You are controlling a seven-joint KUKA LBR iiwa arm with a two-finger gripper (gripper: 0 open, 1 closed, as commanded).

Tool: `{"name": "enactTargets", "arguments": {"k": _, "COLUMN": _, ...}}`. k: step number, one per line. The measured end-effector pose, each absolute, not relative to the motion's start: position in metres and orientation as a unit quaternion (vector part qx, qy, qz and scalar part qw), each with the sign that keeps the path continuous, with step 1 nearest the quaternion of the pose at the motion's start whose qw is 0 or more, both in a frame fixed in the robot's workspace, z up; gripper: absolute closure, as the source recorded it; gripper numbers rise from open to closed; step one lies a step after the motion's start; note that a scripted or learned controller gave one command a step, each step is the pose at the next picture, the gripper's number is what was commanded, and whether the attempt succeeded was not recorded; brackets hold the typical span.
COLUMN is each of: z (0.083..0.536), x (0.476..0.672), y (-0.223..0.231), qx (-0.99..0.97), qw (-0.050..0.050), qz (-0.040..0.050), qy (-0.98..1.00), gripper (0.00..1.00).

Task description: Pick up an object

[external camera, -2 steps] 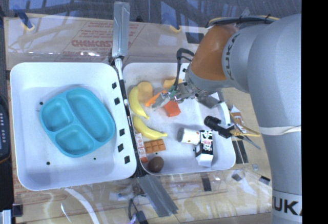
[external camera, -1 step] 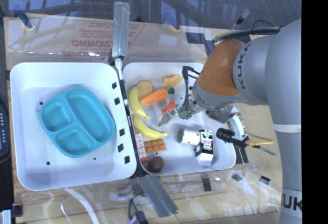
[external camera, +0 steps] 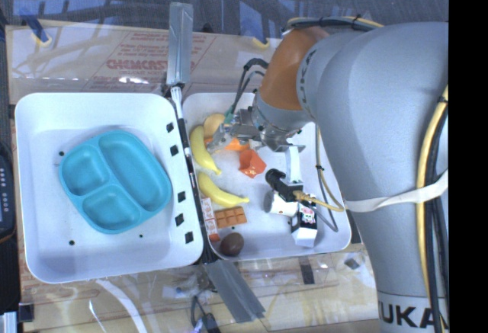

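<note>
Nothing is lifted yet: the gripper (external camera: 229,133) is low in the right bin (external camera: 335,236), just above the bananas (external camera: 206,164) and the orange piece (external camera: 252,164). I cannot tell how its jaws stand. I judge that the grasp and the lift are left.

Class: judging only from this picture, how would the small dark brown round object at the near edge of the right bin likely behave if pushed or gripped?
The small dark brown round object looks ball-like, so a push would probably roll it. It lies close to the right white bin's wall, which might stop it. Its curved, slightly glossy surface could slip between fingers.
</note>
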State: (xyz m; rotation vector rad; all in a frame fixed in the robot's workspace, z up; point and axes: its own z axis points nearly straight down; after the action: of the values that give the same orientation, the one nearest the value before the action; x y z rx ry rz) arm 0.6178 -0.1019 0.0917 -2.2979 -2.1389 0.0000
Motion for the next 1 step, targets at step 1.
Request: {"name": "enactTargets", "arguments": {"k": 1, "z": 0.1018, "x": 0.6181, "y": -0.1015, "qx": -0.730, "qw": 0.002, "qz": 0.0004, "qy": -0.683, "gripper": 1.00}}
